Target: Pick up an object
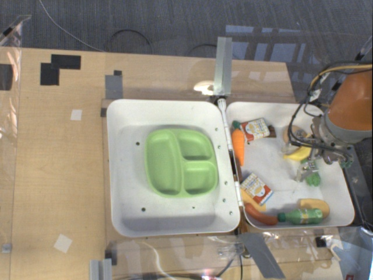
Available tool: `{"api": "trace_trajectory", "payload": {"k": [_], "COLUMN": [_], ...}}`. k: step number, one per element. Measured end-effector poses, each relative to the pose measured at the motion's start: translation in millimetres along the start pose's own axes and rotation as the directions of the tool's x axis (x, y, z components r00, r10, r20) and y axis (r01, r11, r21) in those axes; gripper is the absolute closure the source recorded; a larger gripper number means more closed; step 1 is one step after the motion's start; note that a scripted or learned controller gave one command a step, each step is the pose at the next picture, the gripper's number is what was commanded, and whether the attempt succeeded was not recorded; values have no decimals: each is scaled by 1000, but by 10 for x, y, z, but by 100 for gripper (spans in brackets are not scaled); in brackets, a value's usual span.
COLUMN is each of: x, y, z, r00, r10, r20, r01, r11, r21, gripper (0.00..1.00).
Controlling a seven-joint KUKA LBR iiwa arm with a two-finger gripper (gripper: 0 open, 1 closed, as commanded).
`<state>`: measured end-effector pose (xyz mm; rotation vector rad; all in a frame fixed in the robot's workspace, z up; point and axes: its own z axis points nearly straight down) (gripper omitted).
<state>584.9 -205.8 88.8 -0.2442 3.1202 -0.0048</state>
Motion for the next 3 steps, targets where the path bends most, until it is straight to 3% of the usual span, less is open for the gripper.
{"api": "trace_trajectory", "payload": {"k": [1, 2, 3], "x": [-64, 17, -510], "y": [3, 1, 583], "z": [-160, -1676, -1593], "r00": [1000, 949, 959], "r10": [-6, -316, -285], "r20": [19, 3, 1], "r01": [6, 316, 285], "r11": [1000, 949, 959], "r21": [7, 3, -5], "gripper": [100, 100, 100]}}
